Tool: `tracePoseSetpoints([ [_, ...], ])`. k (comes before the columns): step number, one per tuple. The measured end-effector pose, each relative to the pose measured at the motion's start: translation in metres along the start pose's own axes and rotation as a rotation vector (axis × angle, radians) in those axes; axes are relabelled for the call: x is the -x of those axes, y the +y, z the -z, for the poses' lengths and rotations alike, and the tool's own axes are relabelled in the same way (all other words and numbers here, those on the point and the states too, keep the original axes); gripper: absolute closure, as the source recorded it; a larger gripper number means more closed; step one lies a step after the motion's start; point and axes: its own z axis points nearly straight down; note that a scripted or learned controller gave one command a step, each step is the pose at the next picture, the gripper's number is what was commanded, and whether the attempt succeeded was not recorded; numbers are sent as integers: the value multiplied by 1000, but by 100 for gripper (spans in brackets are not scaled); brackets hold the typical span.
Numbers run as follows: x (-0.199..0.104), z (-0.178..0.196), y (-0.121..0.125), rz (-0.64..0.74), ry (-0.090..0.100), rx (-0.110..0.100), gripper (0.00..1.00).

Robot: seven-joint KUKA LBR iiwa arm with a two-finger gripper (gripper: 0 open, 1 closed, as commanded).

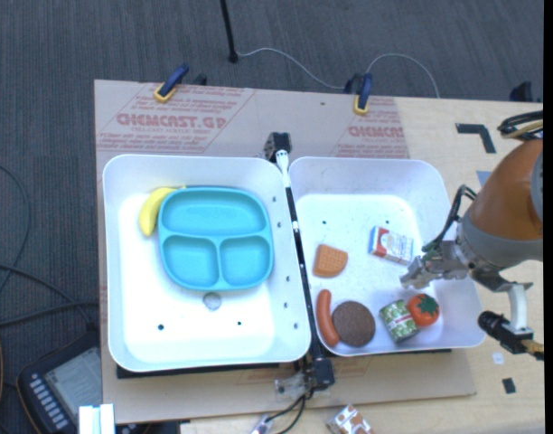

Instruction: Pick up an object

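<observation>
The right bin (349, 174) holds an orange cracker (330, 260), a small red and white carton (390, 244), a red sausage (324, 316), a brown round patty (353, 323), a green can (398, 321) and a red tomato (424, 308). My gripper (421, 274) hangs over the bin's right side, just above the tomato and right of the carton. Nothing shows between its fingers.
The left bin (132, 333) holds a blue divided plate (216, 239) and a yellow banana (152, 210) at the plate's upper left. Two clamps (172, 82) (362, 95) grip the board's far edge. The grey and orange arm (507, 215) covers the bin's right rim.
</observation>
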Motion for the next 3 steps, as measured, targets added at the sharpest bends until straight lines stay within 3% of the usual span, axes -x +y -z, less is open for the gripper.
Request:
tracePoseSetpoints([
  [1,0,0,0,0,1,0,0],
  [2,-48,-25,-13,-2,-6,9,0],
  [3,-49,-14,-12,-2,-5,11,100],
])
